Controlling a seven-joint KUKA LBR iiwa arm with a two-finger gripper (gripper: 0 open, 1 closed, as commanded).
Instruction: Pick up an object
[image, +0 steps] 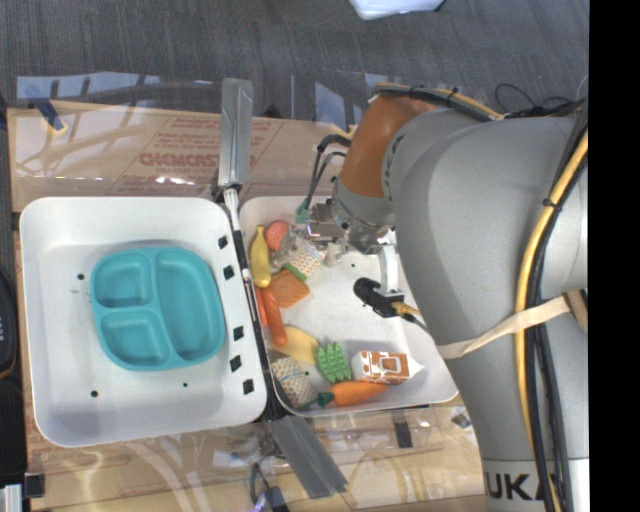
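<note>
We found the arm (470, 220) reaching in over the right bin (420, 390), its gripper (318, 232) lowered at the bin's far left corner, just above a cluster of toy food: a yellow banana (259, 256), a pinkish piece (277, 236) and a patterned waffle-like piece (303, 262). Whether the gripper was open or closed, or had anything in it, we could not tell, since the wrist hid it. An orange slab (290, 289), a carrot (352, 393), a green block (334, 362) and a small carton (383, 367) lay nearer the bin's front. The left bin (40, 300) held a teal divided tray (157, 306). We judged this the descent-to-grasp step; next, closing squarely on one piece and lifting straight up seemed called for.
</note>
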